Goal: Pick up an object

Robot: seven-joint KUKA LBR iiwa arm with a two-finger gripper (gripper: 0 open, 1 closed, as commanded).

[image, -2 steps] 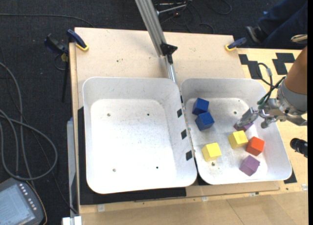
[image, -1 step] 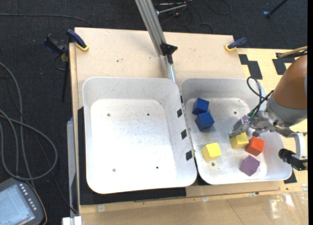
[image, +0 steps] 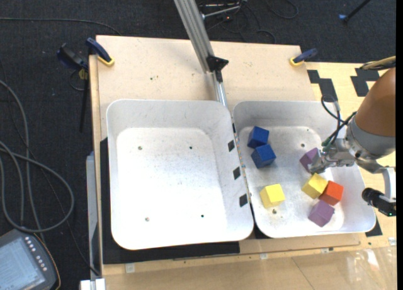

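The right bin (image: 296, 132) holds several foam blocks. Two blue blocks (image: 258, 136) (image: 263, 155) lie near its left wall. A yellow block (image: 273, 194) sits lower down in the bin. At the right, a second yellow block (image: 314, 186), an orange block (image: 333, 191) and a purple block (image: 321, 212) are clustered together. My gripper (image: 325, 159) is low in the bin, right beside another purple block (image: 308, 158), touching or nearly touching that block's right side. The arm (image: 378, 118) comes in from the right.
The left bin (image: 167, 169) stands beside the right one, their walls meeting at the middle. A metal pole (image: 192, 21) slants down to the bins' back edge. Clamps (image: 101, 52) (image: 303, 57) sit at the bench's back corners.
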